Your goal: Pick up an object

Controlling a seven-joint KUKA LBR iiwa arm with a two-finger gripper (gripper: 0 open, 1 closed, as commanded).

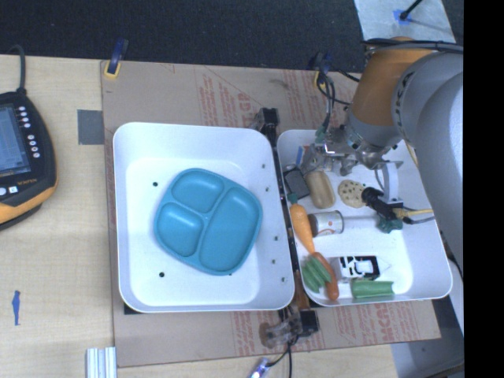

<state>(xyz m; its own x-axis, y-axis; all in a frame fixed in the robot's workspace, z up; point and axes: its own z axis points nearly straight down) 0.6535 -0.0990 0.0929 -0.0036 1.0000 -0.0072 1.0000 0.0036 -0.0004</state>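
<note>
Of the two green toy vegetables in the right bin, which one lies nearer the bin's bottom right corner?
The green cylinder at the bin's lower edge, lying level below the black-and-white card. The other green piece sits further left, slanted beside the carrot.

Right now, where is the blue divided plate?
In the camera view, the blue divided plate lies flat in the middle of the left white bin, apart from the carrot and other small items in the right bin.
</note>
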